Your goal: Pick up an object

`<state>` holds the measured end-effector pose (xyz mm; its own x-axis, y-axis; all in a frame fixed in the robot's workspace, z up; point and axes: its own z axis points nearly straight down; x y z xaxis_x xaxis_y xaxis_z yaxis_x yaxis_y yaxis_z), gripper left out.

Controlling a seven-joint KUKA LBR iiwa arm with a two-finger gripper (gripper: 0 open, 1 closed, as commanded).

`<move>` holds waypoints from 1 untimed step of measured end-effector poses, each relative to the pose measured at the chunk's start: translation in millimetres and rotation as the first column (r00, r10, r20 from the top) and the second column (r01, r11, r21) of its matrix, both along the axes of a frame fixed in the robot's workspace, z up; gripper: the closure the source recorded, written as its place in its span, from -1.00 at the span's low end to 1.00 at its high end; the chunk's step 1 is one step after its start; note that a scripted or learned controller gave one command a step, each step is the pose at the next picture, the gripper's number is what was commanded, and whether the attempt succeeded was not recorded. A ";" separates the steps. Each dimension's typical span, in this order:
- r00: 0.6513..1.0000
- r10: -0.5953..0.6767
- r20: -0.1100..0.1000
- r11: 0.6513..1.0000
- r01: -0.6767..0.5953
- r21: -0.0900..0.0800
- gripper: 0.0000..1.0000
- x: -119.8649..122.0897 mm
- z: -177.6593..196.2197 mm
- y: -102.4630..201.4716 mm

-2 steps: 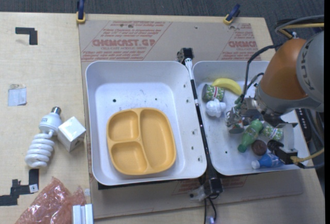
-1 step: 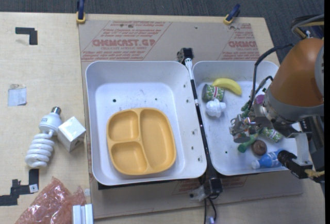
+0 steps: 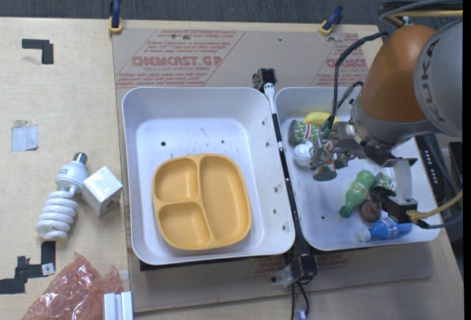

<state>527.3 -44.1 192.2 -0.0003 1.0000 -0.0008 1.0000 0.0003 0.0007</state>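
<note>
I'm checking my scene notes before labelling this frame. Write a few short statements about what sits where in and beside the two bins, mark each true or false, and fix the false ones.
1. The yellow divided plate lies in the left bin. True.
2. The green bottle lies in the left bin. False: it lies in the right bin, among the small objects there.
3. A spiral light bulb lies on the bench outside the bins, left of them. True.
4. The gripper hangs over the yellow plate. False: it is over the right bin.
5. The blue bottle lies near the right bin's front edge. True.
</note>
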 end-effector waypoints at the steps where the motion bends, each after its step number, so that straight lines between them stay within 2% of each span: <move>1: 1.000 -0.002 -0.002 1.000 0.002 0.001 1.00 -49.8 -0.2 6.8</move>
